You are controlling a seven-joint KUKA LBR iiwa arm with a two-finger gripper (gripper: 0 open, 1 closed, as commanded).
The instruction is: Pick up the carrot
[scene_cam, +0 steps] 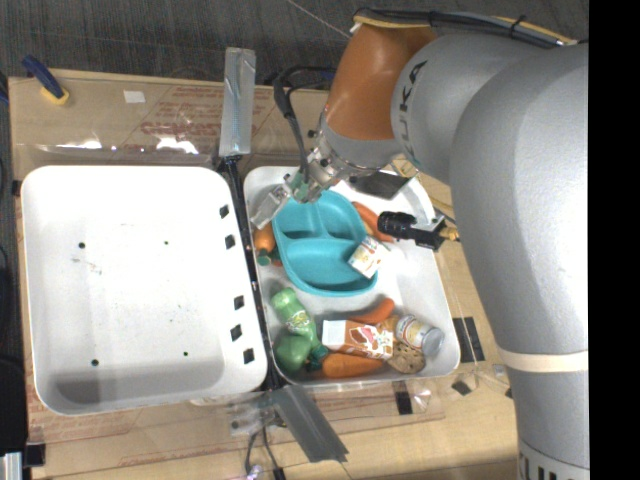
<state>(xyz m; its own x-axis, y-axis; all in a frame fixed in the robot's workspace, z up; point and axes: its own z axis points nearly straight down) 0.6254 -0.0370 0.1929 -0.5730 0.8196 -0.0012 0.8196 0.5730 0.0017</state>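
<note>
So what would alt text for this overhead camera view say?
A grey robot arm reaches from the right, its gripper at the rim of a blue dish in the cluttered right bin. A carrot lies at that bin's near edge, untouched.

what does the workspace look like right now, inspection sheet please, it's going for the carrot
surface: wooden bench bearing a left bin and a right bin, both white
job's things: carrot lies along the right bin's near wall, untouched; other orange pieces lie around the teal dish
clutter: all in the right bin: teal dish with a small packet in it, two green items, can, printed pouch
grippers: tool at the dish's far rim, well away from the carrot
cables: black cable loops behind the right bin
surroundings: grey strip on the bench between the bins; dark floor beyond
</note>
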